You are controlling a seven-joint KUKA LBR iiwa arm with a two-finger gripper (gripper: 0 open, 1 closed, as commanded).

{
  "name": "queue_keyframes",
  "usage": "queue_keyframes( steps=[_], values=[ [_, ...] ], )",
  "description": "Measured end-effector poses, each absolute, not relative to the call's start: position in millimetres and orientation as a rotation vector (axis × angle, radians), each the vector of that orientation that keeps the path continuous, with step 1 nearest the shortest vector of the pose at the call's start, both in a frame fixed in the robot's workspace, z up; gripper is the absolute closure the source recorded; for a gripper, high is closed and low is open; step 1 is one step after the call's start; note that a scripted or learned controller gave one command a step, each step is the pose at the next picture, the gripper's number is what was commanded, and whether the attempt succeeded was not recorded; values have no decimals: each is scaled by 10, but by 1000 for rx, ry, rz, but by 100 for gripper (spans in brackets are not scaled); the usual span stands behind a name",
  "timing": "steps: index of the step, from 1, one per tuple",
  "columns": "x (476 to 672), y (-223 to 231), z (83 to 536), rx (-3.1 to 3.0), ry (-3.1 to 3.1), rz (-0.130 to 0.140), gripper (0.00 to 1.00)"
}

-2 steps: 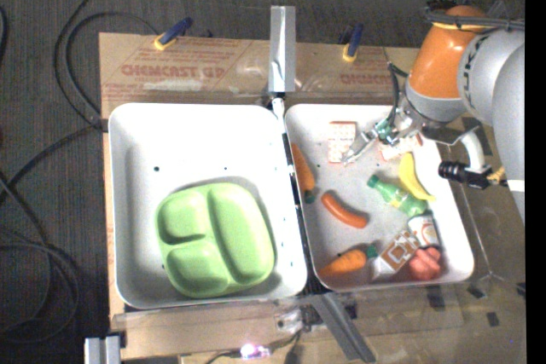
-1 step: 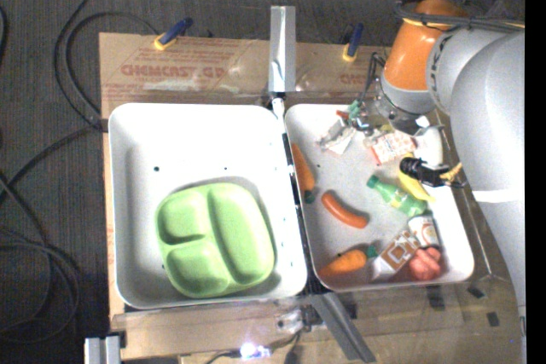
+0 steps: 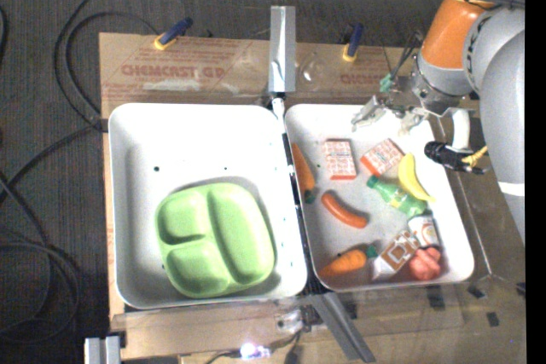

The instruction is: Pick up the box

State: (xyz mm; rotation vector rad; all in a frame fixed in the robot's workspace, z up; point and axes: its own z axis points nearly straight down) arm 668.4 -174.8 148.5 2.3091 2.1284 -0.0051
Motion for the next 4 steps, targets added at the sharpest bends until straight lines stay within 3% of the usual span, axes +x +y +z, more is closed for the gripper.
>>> queue_keyframes(
  steps=[1, 2, 3, 4],
  values=[
    [6684, -1747, 1575, 2305, 2129, -13, 100],
    [6683, -1748, 1574, 2305, 2129, -14, 0],
    [6596, -1471, 1040, 2265, 2162, 7, 0],
    [6354, -973, 908, 2138, 2285, 7, 0]
  ],
)
